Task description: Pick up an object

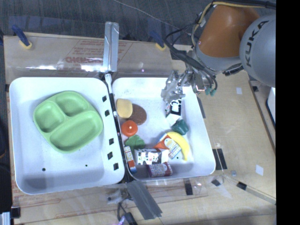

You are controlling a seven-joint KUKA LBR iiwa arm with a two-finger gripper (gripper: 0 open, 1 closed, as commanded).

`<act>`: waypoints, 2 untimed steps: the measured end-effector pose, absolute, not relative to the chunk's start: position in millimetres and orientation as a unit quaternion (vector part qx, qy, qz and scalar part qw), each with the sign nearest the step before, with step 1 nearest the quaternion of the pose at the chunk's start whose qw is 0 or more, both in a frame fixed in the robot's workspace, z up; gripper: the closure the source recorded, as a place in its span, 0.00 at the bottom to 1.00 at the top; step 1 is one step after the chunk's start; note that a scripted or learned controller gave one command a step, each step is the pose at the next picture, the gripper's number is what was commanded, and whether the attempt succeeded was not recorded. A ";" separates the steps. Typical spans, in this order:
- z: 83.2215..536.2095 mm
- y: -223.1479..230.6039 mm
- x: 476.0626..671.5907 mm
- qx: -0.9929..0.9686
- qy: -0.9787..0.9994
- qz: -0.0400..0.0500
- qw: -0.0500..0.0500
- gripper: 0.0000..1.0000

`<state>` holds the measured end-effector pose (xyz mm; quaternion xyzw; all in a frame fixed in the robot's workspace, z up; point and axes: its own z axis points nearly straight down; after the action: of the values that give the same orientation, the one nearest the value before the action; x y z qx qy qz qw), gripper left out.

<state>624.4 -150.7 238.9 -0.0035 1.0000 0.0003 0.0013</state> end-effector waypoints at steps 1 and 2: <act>244.0 -135.2 654.8 0.030 1.000 0.000 0.002 1.00; 183.7 -211.3 592.5 -0.042 0.999 0.000 -0.001 1.00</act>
<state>592.5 -211.3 183.7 -0.0420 0.9991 -0.0004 -0.0014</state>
